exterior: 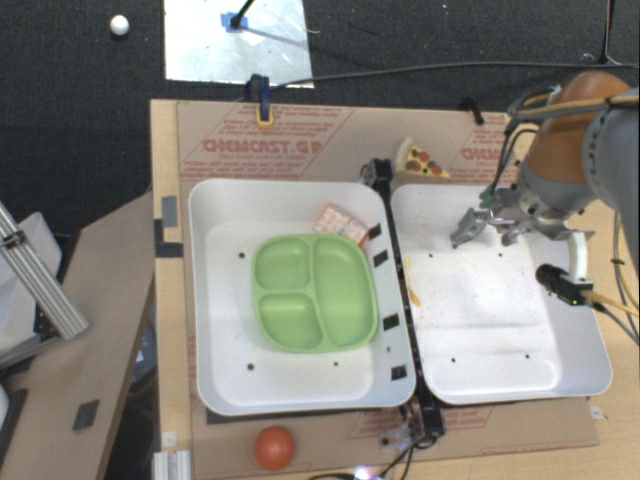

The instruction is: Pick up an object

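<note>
Above right bin (pixel 500 368): pincer (pixel 470 230) spread, unladen; green tray (pixel 312 293), pink box (pixel 343 223) left.

The place was a robotics lab, not a home or kitchen. A grey arm (pixel 585 133) with an orange band reached in from 3 o'clock over 2 shallow white bins (pixel 300 393) set side by side on a sheet of printed cardboard (pixel 290 140), held by a clamp (pixel 259 95) at 12 o'clock. Black cables (pixel 450 68) ran across dark matting (pixel 80 118) (the floor covering, apparently). An aluminium framing bar (pixel 40 288) stood at 9 o'clock. Toy items lay about: a green divided plate (pixel 313 293), a pizza slice (pixel 421 161).
</note>
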`<state>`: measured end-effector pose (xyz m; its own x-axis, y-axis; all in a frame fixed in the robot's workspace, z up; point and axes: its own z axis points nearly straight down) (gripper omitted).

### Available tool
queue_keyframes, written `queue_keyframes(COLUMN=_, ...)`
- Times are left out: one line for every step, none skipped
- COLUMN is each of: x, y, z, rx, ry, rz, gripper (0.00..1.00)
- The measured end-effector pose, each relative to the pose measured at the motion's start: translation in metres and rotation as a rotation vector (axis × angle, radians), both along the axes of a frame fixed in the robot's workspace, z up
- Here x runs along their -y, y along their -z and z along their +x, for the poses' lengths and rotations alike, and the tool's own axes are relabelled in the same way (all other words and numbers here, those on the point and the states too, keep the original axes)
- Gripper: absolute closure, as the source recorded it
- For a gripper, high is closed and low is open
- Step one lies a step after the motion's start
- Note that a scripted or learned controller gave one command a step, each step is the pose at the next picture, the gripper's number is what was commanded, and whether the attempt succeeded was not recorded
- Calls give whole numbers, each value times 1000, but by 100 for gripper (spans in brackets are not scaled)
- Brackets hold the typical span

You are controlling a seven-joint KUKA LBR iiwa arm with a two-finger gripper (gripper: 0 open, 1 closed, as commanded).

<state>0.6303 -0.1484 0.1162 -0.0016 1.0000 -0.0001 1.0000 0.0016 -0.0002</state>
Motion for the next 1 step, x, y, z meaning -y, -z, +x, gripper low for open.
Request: queue_keyframes(x=0, y=31, z=1, rx=2, ry=0, rz=-1, gripper=0)
